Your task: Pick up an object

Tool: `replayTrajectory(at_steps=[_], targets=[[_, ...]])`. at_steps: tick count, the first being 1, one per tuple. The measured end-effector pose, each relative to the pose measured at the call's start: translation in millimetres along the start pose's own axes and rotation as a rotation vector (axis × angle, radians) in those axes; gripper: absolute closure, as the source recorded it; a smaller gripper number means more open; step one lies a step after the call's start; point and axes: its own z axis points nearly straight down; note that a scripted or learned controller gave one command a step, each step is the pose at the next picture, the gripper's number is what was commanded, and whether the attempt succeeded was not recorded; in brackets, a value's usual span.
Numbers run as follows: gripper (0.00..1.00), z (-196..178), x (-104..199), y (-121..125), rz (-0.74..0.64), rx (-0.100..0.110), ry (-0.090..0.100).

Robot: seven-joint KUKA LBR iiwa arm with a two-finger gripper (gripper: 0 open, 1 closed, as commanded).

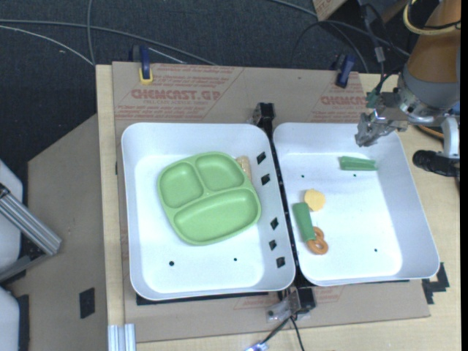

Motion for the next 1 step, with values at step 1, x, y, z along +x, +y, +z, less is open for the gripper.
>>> replayTrajectory(at_steps=[1], targets=[[1.0,-48.8,-8.0,4.8,0.0,0.0,-0.001]])
